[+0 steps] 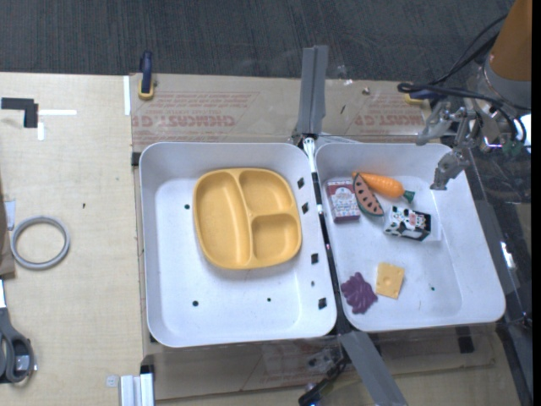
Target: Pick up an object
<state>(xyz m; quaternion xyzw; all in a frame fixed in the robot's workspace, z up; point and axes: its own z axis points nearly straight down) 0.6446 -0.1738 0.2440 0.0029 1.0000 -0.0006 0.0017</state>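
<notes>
Lettering on the cardboard strip (pixel 199 112) behind the bins is reversed and unreadable. The red carton (pixel 342 200) in the right bin (pixel 473 252) bears a label too small to read. Beside it lie a watermelon slice (pixel 369 194), orange carrot (pixel 382 184), black-and-white cow toy (pixel 408 222), cheese wedge (pixel 390 280) and purple grapes (pixel 358 293). The pincer (pixel 448 169) hangs over the bin's far right corner; open or closed cannot be determined. The left bin (pixel 161 252) holds a yellow divided plate (pixel 248 217).

Single fixed camera above bench (pixel 68 184), angled down, both white bins (pixel 161 311) in frame.

Yellow divided plate (pixel 248 218) in left bin (pixel 161 252), toys — carrot (pixel 380 184), cheese (pixel 390 280) — right bin (pixel 473 260)
</notes>
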